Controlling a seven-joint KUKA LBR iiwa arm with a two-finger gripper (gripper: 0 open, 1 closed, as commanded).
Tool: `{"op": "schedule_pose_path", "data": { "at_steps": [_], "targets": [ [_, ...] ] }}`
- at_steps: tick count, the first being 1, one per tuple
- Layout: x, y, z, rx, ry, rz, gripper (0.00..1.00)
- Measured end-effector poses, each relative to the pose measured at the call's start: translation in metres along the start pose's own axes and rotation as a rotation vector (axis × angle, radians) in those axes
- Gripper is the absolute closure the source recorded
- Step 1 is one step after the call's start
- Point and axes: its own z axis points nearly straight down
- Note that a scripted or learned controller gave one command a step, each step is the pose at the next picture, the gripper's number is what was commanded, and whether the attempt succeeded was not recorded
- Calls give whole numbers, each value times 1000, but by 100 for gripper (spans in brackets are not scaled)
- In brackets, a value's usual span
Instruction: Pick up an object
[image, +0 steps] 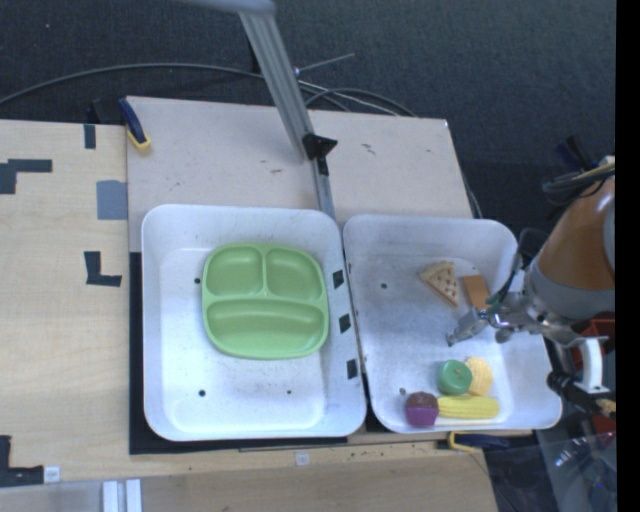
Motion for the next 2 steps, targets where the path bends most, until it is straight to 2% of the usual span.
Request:
{"op": "schedule_pose_path", "data": {
  "at_steps": [1,2],
  "targets": [
    [1,1,-13,-3,0,-1,100],
    [9,8,-69,-11,-3,-1,100]
  ]
}}
